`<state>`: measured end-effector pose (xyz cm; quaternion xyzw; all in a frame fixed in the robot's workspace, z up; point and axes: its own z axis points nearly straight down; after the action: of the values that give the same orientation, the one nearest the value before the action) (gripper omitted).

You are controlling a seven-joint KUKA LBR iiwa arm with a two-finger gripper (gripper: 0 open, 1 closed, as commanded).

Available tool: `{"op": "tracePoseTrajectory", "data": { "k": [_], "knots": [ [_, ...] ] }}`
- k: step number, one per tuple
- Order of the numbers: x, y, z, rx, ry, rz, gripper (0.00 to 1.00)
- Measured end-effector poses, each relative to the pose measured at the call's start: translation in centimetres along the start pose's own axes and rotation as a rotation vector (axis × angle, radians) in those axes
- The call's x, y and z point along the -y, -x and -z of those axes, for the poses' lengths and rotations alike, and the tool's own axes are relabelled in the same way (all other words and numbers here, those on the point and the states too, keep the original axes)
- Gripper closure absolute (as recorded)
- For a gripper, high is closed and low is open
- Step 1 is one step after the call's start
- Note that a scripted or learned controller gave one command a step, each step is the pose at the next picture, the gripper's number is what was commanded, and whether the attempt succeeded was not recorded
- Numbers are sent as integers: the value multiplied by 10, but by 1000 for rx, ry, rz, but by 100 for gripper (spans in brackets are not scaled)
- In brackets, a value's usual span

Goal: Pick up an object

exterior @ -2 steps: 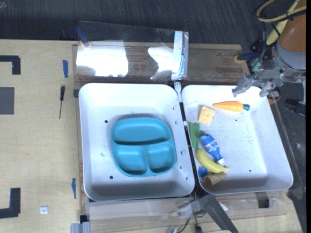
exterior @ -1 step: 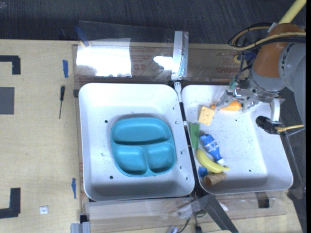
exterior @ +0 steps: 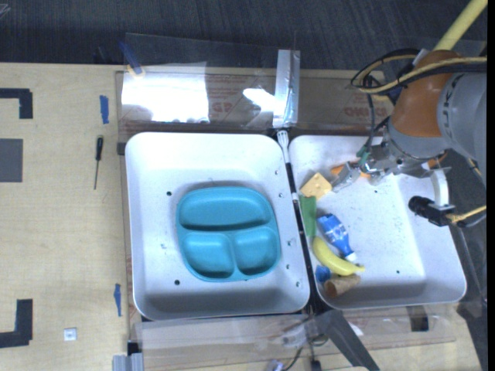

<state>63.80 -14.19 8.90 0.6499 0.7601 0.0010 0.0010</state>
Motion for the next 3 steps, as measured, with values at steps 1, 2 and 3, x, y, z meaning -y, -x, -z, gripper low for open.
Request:
{"op": "tracePoseTrajectory", "data": {
  "k": [1, 2, 3],
  "knots": [
    [-18, 46, -4, -18, -25, 124, 0],
    [-5, -42, 6, -2, -1, -11, 0],
    [76, -53, -1, 0, 1, -109, 0]
  ]
}}
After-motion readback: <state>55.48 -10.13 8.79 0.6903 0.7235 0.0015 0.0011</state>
